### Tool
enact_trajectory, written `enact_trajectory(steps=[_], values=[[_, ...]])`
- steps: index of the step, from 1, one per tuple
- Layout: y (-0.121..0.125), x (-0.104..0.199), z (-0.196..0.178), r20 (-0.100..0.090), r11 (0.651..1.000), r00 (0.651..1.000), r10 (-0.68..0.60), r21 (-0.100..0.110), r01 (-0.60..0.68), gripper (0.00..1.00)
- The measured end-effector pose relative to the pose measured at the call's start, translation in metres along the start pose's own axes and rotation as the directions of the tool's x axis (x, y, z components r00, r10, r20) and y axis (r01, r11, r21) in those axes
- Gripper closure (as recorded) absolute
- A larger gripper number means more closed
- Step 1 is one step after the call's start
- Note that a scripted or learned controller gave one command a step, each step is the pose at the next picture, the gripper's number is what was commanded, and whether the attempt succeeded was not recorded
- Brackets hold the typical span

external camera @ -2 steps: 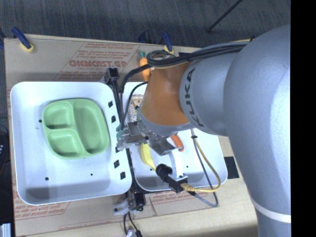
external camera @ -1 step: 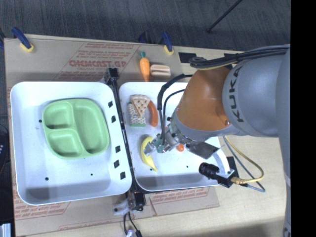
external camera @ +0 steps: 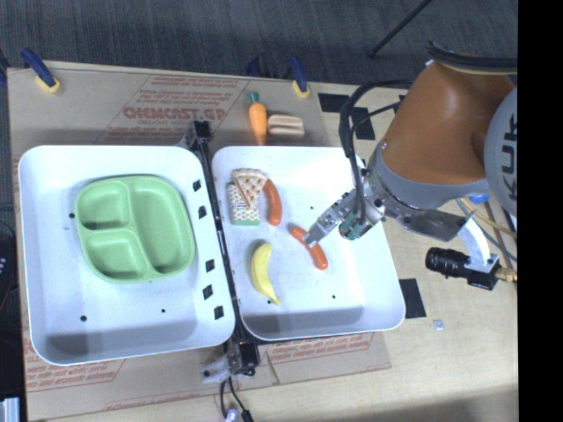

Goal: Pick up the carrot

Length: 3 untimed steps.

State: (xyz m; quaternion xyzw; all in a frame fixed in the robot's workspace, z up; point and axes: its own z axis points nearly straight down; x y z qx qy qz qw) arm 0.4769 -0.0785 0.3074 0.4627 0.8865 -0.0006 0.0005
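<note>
The carrot, orange with a green top, lies on the cardboard just behind the right bin, outside both bins. My gripper hangs low over the right bin's middle, well in front and to the right of the carrot. Its tip is just above and right of a small red-orange sausage piece. Nothing can be seen held in it.
A bun-like piece lies right beside the carrot. The right bin also holds a waffle, a cracker, a sausage and a banana. A green divided plate sits in the left bin.
</note>
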Motion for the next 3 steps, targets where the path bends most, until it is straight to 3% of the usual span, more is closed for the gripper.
enact_trajectory(steps=[1, 2, 3], values=[[0.000, 0.000, 0.000, 0.000, 1.000, 1.000, 0.000, 0.000, 0.000, 0.00], [0.029, 0.044, 0.110, -0.004, 0.999, 0.999, -0.036, 0.003, 0.036, 0.00], [0.021, -0.021, 0.116, -0.002, 0.991, 0.991, 0.137, 0.002, -0.137, 0.00]])
